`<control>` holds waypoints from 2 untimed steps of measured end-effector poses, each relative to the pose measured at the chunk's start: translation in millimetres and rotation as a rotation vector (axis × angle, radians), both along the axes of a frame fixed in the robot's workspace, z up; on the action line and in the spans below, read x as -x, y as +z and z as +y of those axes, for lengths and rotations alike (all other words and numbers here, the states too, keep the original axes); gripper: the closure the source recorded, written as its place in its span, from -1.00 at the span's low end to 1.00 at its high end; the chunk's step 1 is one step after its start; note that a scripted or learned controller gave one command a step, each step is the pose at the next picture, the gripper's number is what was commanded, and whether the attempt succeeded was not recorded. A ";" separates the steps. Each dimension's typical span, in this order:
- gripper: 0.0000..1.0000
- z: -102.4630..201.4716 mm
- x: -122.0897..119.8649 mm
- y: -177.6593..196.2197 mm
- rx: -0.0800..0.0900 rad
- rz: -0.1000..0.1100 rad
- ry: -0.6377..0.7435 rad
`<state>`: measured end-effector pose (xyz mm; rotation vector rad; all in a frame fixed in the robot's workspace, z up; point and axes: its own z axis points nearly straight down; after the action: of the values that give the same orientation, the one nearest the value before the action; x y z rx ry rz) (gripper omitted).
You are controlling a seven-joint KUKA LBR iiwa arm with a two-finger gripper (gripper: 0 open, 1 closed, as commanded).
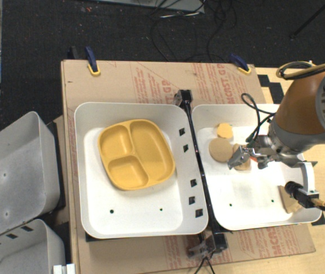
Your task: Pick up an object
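Cookie (221, 149) lies unlifted in the right bin (254, 210) (claw (241, 160) just beside it; grip state unclear), so picking remains.

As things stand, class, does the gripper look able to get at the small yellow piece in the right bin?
Probably yes. The gripper hangs in the same bin, beside the yellow piece, with open white floor between them.

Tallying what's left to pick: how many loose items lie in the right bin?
2 that I can see: a small yellow piece near the far edge, and a tan round piece just beside the gripper. The arm may hide more.
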<state>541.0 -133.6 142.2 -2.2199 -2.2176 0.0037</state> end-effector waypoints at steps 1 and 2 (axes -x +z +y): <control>-1.00 0.7 0.8 -53.2 0.000 0.000 0.000; 1.00 0.5 -0.4 -40.2 0.001 -0.005 -0.002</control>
<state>541.4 -133.1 102.0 -2.2246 -2.2187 -0.0006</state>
